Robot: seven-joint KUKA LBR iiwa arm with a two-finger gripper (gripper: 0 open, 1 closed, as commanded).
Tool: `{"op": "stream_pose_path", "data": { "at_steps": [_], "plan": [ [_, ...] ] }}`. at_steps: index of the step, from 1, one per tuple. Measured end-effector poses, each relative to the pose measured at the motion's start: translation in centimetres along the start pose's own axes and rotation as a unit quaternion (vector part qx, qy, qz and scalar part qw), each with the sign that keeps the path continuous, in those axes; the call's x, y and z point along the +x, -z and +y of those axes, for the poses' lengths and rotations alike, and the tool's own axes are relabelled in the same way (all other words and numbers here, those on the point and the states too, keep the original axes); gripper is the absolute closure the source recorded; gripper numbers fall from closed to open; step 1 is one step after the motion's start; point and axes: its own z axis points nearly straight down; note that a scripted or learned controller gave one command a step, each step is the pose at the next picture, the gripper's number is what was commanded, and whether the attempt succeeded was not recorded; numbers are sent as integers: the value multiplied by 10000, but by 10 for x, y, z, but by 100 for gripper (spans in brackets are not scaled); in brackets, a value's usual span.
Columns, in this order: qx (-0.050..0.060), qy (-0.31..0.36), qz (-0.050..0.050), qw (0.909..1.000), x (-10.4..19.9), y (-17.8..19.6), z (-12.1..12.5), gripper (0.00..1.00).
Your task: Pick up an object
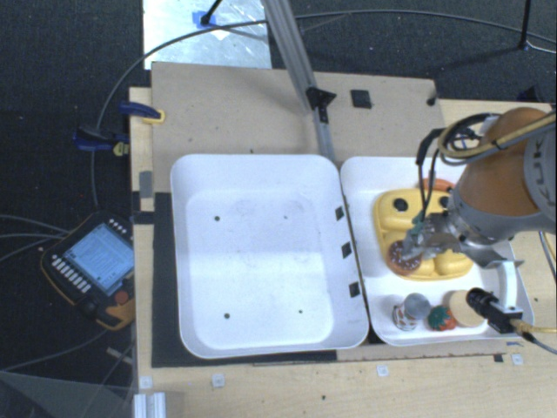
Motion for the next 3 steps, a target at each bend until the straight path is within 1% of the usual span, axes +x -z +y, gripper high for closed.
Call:
{"op": "stream_pose_path", "data": {
  "at_steps": [1, 2, 3],
  "plan": [
    [-1, -3, -2, 10000, 0, 49, 2, 100],
    [21, 30, 13, 10000, 62, 56, 5, 100],
    [26, 29, 16, 10000, 119, 48, 16, 100]
  ]
}}
